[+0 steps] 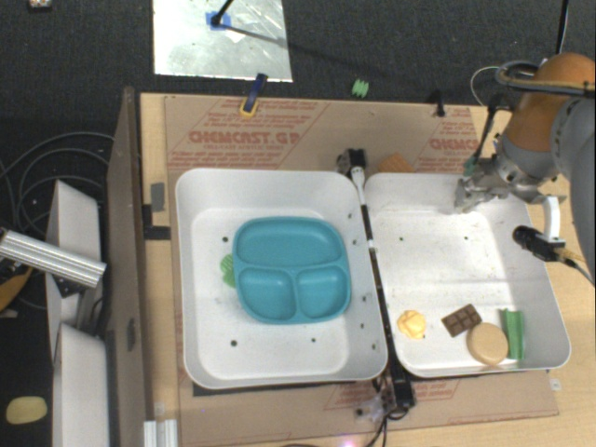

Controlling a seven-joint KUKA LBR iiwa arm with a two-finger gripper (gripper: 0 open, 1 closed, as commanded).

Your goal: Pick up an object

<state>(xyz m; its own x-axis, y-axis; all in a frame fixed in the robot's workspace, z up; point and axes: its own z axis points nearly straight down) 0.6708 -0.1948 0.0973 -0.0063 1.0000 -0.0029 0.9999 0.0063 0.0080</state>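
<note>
On the worktop (233, 124), two shallow white bins side by side. In the left white bin (200, 250): a teal plastic divided plate (291, 268) lying flat near the middle, three compartments facing up, and a small green item (226, 268) peeking out from under its left edge, touching it. Between the bins, a dark divider strip (368, 240) running near to far. In the right white bin (447, 240), at the near edge: a small yellow lumpy piece (412, 323), then a brown chocolate-like block (460, 319) just beside it, then a round tan disc (487, 345) touching the brown block's near right corner, then a green flat stick (513, 332) right against the disc. Over the far right corner of that bin, the gripper (470, 191), low above the bin floor, well apart from all four items, nothing visible between its parts; open or closed, impossible to tell.
</note>
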